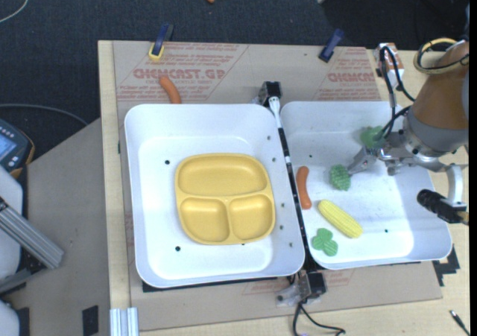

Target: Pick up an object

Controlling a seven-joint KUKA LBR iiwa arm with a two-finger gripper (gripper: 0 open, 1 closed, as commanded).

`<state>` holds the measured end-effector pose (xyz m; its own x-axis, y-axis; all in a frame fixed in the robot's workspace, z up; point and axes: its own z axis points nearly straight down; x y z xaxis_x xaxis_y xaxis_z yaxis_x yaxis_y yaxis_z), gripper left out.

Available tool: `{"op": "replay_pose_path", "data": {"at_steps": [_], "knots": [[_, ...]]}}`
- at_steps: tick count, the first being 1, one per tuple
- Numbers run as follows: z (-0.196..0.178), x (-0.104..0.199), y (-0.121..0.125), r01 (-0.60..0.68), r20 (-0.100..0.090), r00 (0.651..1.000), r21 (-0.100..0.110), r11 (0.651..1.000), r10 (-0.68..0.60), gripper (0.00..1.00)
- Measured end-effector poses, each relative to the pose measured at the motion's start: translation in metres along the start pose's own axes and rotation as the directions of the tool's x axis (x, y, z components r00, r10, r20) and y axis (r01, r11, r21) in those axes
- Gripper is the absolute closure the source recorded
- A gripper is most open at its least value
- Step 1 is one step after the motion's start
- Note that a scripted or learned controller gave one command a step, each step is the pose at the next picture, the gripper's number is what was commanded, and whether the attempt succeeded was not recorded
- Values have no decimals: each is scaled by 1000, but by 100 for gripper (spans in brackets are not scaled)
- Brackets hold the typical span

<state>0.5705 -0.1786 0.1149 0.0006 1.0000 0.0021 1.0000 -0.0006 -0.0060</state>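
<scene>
A green toy is seen in the right bin, just beside the gripper, left of its tips. The grip cannot be told. "CHEMCAST" is printed on the cardboard behind the bins.

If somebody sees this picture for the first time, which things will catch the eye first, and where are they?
The yellow divided tray stands out most, lying in the middle of the left bin. In the right bin lie a yellow corn cob, an orange sausage by the left wall, and green toy vegetables. The grey arm reaches in from the right.
</scene>
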Motion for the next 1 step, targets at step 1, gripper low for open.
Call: {"op": "replay_pose_path", "data": {"at_steps": [1], "knots": [[26, -1, 3, -1, 4, 1000, -12, 1000, 1, 0]]}}
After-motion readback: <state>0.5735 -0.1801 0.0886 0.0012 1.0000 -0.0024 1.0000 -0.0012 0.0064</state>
